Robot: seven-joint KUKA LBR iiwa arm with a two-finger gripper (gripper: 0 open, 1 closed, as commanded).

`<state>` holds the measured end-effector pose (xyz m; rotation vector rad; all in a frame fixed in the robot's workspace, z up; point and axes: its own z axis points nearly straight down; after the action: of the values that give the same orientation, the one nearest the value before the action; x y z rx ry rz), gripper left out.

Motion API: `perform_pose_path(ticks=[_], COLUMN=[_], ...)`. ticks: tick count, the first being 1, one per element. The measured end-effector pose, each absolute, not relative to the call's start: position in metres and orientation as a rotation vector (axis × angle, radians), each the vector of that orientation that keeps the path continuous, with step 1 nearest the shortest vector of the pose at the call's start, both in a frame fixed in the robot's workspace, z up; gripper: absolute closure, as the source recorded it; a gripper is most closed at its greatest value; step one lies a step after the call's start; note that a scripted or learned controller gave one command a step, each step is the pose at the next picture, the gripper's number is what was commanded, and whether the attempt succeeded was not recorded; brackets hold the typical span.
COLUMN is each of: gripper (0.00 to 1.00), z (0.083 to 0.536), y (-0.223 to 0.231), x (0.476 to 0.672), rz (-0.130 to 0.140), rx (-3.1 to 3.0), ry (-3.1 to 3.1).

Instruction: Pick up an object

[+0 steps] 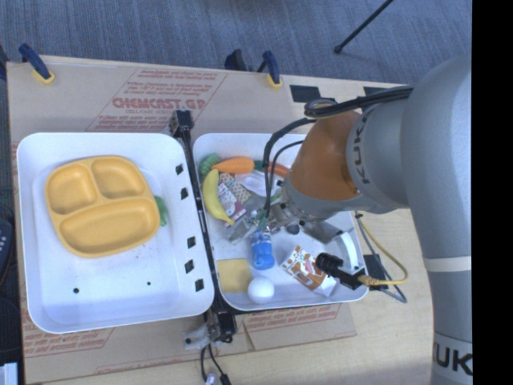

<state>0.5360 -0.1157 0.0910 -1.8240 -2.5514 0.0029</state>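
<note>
The right bin (pixel 353 251) holds a yellow banana (pixel 211 196), an orange carrot (pixel 235 165), a printed snack packet (pixel 233 198), a small blue bottle (pixel 261 253), a white ball (pixel 260 289), a pale yellow block (pixel 234 274) and a brown and white carton (pixel 305 268). My gripper (pixel 256 221) is low in the middle of this bin. It sits just above the blue bottle and against the right edge of the snack packet. The orange wrist band (pixel 325 163) and grey arm hide the bin's back right part.
The left bin (pixel 104 295) carries a yellow divided plate (pixel 102 205) with a green item (pixel 163 211) peeking out at its right edge. Black clips (pixel 183 123) join the bins along the middle. Cables (pixel 377 275) trail over the right bin's rim.
</note>
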Motion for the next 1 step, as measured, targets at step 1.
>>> perform_pose_path(ticks=[1], gripper=[1.00], z=[0.1012], y=[-0.1159], x=[0.5364], rz=[0.004], rx=[-1.819], ry=[-2.554])
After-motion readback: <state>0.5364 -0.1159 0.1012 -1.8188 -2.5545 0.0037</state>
